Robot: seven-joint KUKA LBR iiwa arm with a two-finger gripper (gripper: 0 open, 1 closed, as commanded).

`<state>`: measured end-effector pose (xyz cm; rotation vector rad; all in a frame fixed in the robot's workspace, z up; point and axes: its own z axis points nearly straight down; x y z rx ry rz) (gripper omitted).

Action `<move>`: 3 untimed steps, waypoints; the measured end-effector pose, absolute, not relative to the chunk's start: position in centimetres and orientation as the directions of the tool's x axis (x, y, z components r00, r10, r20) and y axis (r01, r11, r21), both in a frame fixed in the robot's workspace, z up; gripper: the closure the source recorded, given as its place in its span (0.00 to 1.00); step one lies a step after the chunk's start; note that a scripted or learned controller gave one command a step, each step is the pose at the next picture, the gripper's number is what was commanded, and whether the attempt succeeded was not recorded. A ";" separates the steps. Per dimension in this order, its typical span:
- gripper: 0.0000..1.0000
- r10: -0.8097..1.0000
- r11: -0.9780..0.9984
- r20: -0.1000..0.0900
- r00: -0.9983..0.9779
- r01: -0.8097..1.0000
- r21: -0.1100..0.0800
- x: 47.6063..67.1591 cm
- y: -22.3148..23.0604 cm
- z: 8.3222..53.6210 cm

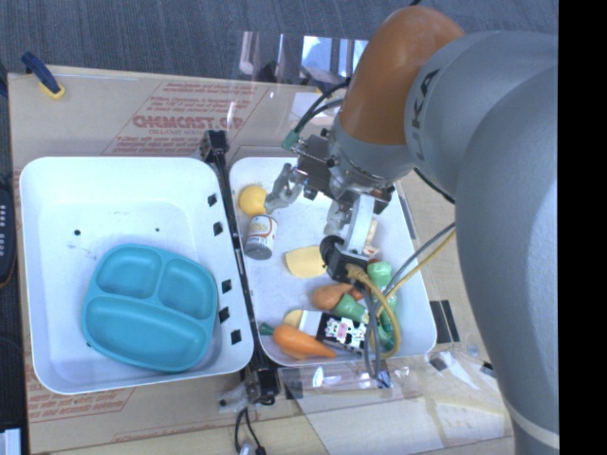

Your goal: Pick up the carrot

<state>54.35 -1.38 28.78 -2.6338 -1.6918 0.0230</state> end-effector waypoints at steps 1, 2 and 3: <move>0.00 0.895 -0.445 -0.007 0.445 0.895 -0.016 52.4 -4.5 18.7; 0.00 0.860 -0.511 0.003 0.511 0.860 -0.010 47.7 -9.2 9.2; 0.00 0.572 -0.821 0.017 0.820 0.571 0.013 48.9 -11.6 9.7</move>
